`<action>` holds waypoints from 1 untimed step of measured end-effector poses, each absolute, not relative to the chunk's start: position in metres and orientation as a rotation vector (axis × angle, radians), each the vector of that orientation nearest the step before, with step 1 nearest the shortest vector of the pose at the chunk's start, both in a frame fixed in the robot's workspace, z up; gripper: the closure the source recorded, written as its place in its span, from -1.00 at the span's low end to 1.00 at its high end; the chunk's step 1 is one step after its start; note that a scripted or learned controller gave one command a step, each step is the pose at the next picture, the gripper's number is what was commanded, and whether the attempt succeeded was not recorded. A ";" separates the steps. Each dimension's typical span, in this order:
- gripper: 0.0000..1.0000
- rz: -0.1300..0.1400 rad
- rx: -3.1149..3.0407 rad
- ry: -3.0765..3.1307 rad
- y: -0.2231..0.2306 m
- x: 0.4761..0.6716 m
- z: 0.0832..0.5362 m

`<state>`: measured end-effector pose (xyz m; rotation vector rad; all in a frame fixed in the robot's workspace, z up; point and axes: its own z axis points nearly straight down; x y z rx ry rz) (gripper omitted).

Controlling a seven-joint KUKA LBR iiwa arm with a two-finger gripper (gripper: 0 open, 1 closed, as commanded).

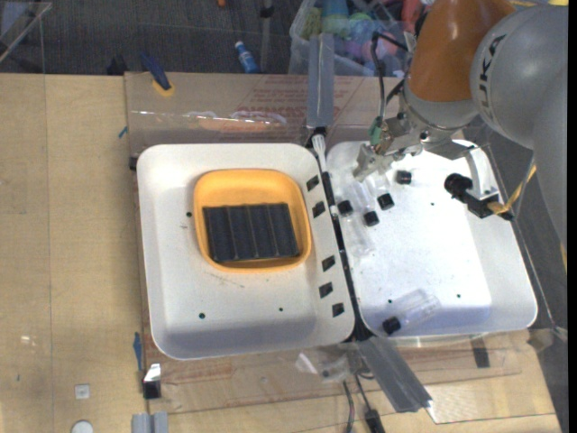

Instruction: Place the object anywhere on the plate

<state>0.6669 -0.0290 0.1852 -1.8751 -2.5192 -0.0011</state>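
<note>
A yellow-orange plate point(209, 190) with rounded corners sits in the left bin point(171, 305). On it lies a flat black ridged rectangular object point(250, 233), filling most of the plate's floor. My gripper point(377, 152) hangs over the far left corner of the right bin point(469, 278), well to the right of the plate and apart from the black object. The grey arm with its orange band point(451, 43) comes in from the upper right and covers part of the gripper.
Small black bits point(386, 201) lie scattered on the right bin's floor near the gripper. A clear plastic piece point(416, 304) rests near that bin's front. A row of black clips point(327, 262) lines the divider between the bins. Colourful clutter point(361, 12) is behind the bench.
</note>
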 end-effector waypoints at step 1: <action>-1.00 -0.001 -1.875 -2.519 -0.029 0.667 0.185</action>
